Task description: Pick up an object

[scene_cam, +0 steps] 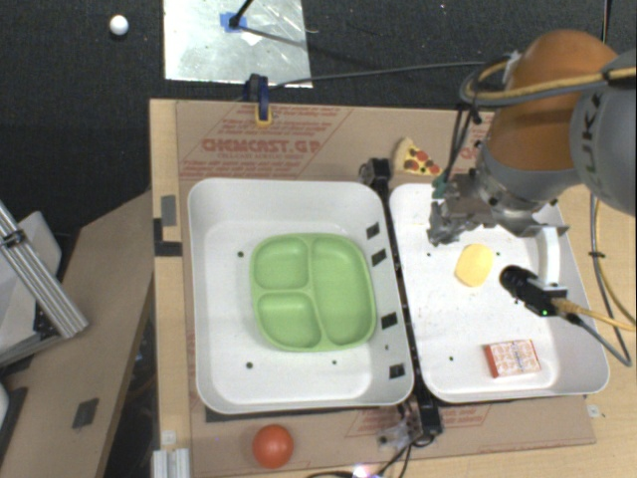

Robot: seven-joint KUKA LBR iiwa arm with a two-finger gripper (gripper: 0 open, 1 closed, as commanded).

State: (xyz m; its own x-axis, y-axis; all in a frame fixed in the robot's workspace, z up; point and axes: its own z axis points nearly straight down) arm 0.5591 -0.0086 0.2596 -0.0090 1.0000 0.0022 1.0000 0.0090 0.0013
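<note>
We see the gripper (445, 224) low in the right bin (572, 371); finger state unreadable. Yellow piece (475, 265) just beside it, red packet (512, 358) nearer the front. Green tray (311, 291) fills the left bin (214, 267). Orange ball (272, 445) and pizza toy (415, 157) lie outside.

cam: single, fixed overhead | slanted down on both bins (398, 267) | arm (557, 98) enters right

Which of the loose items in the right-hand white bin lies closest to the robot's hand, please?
The pale yellow rounded block, just below and right of the hand. The small red-and-white printed box lies much farther off, near the bin's front edge.
</note>
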